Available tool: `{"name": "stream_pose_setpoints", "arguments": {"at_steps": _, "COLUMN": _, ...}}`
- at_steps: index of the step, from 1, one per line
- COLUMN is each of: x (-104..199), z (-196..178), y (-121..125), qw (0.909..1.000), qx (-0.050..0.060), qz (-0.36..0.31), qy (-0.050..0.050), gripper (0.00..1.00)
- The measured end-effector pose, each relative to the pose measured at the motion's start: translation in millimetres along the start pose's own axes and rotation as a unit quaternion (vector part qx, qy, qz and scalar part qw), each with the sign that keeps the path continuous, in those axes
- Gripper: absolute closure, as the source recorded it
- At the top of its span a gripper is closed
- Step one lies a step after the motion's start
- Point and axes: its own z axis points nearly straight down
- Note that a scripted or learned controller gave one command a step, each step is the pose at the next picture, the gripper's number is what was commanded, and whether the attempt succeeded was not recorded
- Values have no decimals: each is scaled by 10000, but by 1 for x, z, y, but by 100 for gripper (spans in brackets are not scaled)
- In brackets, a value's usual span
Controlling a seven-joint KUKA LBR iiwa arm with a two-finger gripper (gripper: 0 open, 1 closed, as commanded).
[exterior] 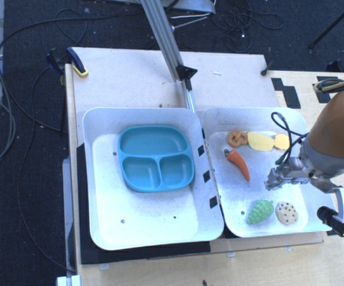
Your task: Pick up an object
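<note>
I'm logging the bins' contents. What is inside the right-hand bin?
The right bin holds a pretzel, a yellow piece, a carrot, a green bumpy item and a cookie. The arm covers the bin's right side, so anything there is hidden.

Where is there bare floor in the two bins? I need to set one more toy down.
Left bin: a wide bare strip below the blue tray, and a narrower one on its left. Right bin: bare between carrot and green toy. Crowded around the gripper, pretzel, yellow pieces and cookie.
</note>
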Motion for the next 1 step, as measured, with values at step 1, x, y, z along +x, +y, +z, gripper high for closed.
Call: {"name": "stream_pose_setpoints", "arguments": {"at_steps": 1, "x": -1, "z": -50, "y": 11, "qw": 10000, "qx": -19, "qz": -5, "qy": -7, "gripper": 100}}
